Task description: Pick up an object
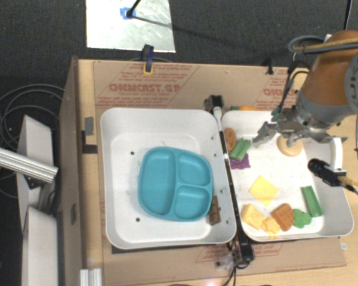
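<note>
The right bin [340,216] holds several toy foods: a yellow block [263,188], a yellow piece [253,216], an orange waffle-like piece [282,215], a green leafy piece [301,218], a green stick [311,199], a green and purple cluster [240,154] and a brown piece [230,139]. A tan round piece [290,148] lies at the back of that bin. My gripper [284,133] hangs just above and behind the tan piece, low over the bin. The wrist hides what lies between its tips.
The left bin [122,130] holds a blue divided plate [175,183]. A small brown item [215,210] sits on the divider between the bins. An orange piece [247,108] rests at the right bin's back rim. A black part [325,171] juts over the right side.
</note>
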Motion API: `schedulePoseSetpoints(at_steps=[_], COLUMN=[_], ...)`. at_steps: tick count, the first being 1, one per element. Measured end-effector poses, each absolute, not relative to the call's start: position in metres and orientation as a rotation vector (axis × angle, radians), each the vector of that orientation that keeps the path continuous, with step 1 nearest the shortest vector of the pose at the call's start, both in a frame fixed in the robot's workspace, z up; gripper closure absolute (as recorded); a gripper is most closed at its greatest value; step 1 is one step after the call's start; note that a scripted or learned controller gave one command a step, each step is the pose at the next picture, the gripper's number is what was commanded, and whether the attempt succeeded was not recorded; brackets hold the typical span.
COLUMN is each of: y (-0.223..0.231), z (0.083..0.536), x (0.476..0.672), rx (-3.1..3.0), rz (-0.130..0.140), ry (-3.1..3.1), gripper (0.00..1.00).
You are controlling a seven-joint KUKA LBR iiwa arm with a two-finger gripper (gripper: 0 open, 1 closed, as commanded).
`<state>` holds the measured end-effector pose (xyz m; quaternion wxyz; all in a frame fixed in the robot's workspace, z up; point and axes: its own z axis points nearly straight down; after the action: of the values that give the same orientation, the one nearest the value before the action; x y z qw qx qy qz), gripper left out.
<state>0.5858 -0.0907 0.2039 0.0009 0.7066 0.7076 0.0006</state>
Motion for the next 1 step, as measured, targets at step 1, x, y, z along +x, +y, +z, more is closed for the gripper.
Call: schedulePoseSetpoints(at_steps=[1], y=[-0.0988], z=[0.0792], x=[0.5205], rx=[2.225], rz=[-0.005], ry=[2.221], gripper=[0.0])
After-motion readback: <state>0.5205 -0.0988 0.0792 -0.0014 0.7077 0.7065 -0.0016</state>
